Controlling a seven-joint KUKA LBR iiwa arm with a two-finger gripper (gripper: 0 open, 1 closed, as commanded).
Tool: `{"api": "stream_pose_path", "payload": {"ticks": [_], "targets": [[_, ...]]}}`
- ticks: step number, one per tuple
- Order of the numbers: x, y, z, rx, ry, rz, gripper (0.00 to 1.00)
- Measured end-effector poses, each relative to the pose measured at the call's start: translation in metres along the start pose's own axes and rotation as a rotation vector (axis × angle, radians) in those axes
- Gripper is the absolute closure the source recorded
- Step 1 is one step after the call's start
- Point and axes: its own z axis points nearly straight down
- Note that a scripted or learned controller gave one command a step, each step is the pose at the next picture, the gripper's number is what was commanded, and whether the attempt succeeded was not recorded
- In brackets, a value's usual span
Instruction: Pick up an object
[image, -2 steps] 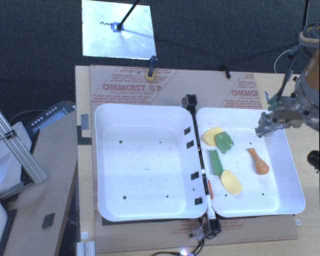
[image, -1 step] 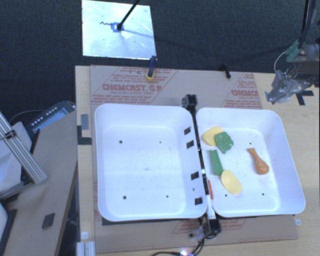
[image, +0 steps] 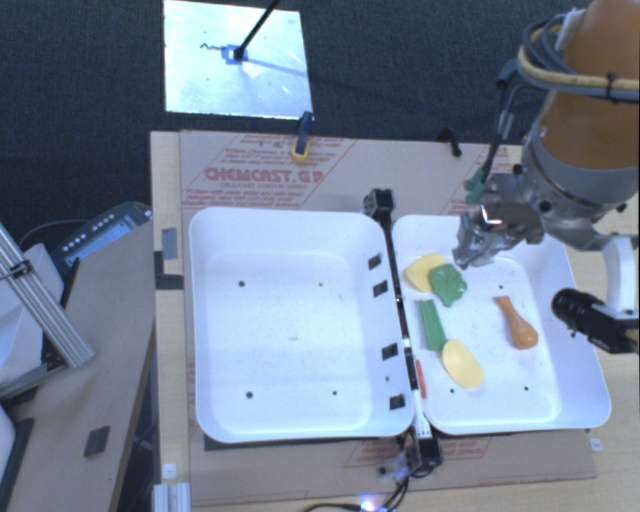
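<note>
a: four items in the right bin (image: 580, 400) w/ us — yellow piece (image: 423, 271) at 10 o'clock, green lump (image: 448, 285) touching it, green stick (image: 432, 325) and yellow oval (image: 463, 364) toward 7, orange drumstick (image: 517, 322) near centre.

b: and the gripper (image: 472, 253)?

a: we see it at 11 o'clock, just above the green lump. can't tell if it's open or has hold of anything.

b: left bin (image: 210, 400)?

a: at our 9 o'clock, beside it.
</note>
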Motion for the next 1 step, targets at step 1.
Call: {"api": "stream_pose_path", "payload": {"ticks": [1], "targets": [[0.0229,0.0013,0.0144,-0.010,0.000,0.002,1.00]]}}
